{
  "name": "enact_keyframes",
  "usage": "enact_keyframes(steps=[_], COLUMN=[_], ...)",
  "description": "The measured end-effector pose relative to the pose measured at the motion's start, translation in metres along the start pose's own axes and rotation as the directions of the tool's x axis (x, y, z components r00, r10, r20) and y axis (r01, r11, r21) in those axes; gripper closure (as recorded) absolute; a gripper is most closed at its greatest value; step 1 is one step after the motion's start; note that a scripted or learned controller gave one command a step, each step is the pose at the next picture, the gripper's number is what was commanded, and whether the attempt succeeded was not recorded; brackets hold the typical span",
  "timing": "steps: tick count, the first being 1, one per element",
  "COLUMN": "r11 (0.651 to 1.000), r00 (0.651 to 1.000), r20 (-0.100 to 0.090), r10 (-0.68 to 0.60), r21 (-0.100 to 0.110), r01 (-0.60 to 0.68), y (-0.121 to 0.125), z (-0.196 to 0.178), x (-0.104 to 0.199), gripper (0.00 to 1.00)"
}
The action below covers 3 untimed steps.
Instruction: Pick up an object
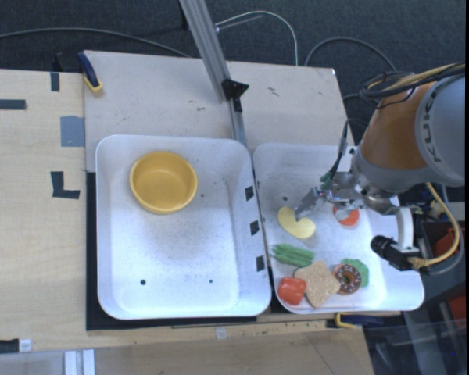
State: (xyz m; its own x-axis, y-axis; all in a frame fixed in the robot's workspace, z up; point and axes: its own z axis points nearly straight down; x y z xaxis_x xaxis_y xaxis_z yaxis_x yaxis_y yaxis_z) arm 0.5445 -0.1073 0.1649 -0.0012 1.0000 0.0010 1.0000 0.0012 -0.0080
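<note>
My gripper (322, 208) hangs low over the middle of the right bin (277, 166), open, with nothing between its fingers. One dark finger (306, 205) points down-left, its tip just above a pale yellow curved piece (298, 226) on the bin floor. A red-orange round object (347, 216) lies right beside the gripper's other side, partly hidden by the wrist. Nearer the front lie a green bean pod (292, 253), a tan bread slice (320, 283), a red pepper-like piece (291, 290) and a chocolate donut on a green piece (349, 276).
The left bin (180, 280) holds a yellow bowl (163, 180) at its back left. A grey metal pole (207, 41) slants down to the divider between the bins. Cables and a black fitting (391, 252) sit at the right bin's right edge.
</note>
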Motion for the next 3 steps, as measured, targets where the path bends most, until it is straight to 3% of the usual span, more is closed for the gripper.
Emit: enact_keyframes(steps=[1,2,3], r11=[1.0,1.0,1.0], r00=[1.0,1.0,1.0], r20=[0.0,0.0,0.002], r10=[0.0,-0.001,0.001], r21=[0.0,-0.003,-0.011], r01=[0.0,0.001,-0.001], y=[-0.006,-0.005,0.0], z=[0.046,0.034,-0.016], x=[0.006,0.006,-0.003], gripper=[0.0,1.0,1.0])
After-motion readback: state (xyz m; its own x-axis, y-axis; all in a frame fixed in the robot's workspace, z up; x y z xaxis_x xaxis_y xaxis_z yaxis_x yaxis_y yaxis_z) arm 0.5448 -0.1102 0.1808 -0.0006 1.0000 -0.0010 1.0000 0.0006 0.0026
